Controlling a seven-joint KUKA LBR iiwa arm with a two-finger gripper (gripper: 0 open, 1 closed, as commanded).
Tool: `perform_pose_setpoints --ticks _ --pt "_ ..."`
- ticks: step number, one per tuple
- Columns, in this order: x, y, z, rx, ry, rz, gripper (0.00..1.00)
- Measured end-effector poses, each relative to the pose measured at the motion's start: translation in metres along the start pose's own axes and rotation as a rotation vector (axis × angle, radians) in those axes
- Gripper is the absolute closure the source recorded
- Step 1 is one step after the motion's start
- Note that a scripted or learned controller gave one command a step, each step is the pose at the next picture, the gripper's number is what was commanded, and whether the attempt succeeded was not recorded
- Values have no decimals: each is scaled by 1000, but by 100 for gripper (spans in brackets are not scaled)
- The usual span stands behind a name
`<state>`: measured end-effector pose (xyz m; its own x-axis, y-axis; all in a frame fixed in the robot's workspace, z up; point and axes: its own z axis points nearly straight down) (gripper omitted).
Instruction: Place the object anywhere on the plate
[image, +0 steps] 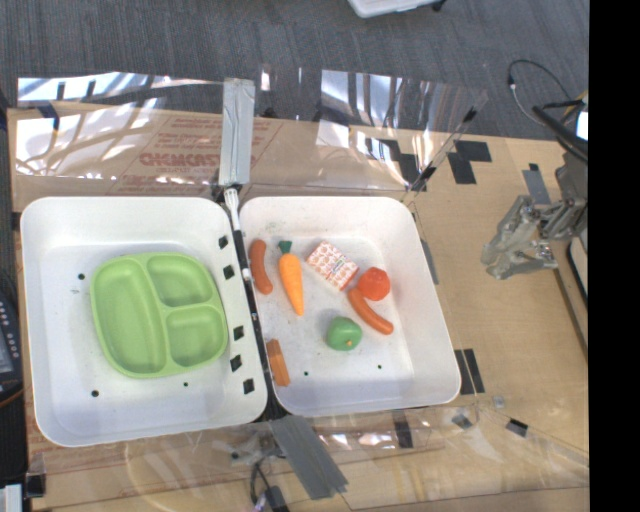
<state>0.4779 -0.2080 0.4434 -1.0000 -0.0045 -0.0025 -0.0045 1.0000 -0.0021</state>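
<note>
In the lower left of the frame my green plate (158, 313) sits in the left bin (50, 250), the carrot (291, 281) right of centre, mirrored red lettering unreadable above, and whether my gripper (520, 247) at far right is spread I cannot tell.

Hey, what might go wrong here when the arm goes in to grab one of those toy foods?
The tomato touches a sausage, so a grasp may nudge both. Another sausage lies against the right bin wall, leaving little finger room. The gripper sits outside the bins, far from the green plate.
</note>
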Motion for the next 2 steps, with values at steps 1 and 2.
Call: perform_pose_setpoints --ticks 1,2 --pt "-32 43 0 1 -3 161 100" --pt "-37 45 0 1 -6 -16 100"
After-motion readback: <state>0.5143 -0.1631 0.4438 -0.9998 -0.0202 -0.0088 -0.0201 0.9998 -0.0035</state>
